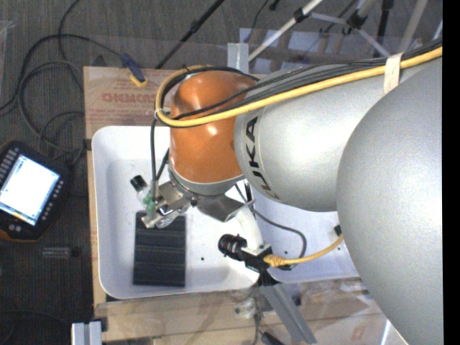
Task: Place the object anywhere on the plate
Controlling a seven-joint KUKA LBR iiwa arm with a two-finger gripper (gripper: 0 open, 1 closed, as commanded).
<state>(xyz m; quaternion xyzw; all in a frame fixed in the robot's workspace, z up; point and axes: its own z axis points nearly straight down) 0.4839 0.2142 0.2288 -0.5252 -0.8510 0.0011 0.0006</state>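
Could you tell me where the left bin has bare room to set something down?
Bare floor runs along the left bin's left wall and its top-left corner. It is crowded where the claw hangs over the dark ridged block.

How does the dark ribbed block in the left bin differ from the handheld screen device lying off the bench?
The dark ribbed block is matte black with ridges across it; the handheld device has a bright lit screen in a dark casing. The block lies inside the white bin, under the gripper; the device lies on the floor left of the bench. Both lie flat.
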